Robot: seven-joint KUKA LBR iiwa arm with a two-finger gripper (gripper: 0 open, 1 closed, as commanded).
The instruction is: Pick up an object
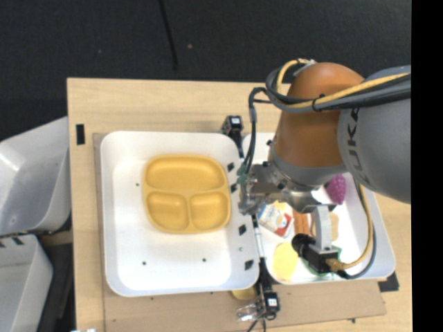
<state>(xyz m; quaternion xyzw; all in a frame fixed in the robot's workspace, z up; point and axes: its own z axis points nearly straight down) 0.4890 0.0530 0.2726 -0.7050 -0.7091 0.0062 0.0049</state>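
Arm's orange wrist hangs over right bin; tool sits just left of red-white packet (finger spread: can't tell), yellow disc below.

You have a pale wooden bench under everything, its bare top showing along the far edge and down the left side. Two shallow white bins sit directly on it, side by side and touching along their inner rims. The left bin lies fully open to you. The right bin is largely covered from above, so you see mainly its near right corner and rim.
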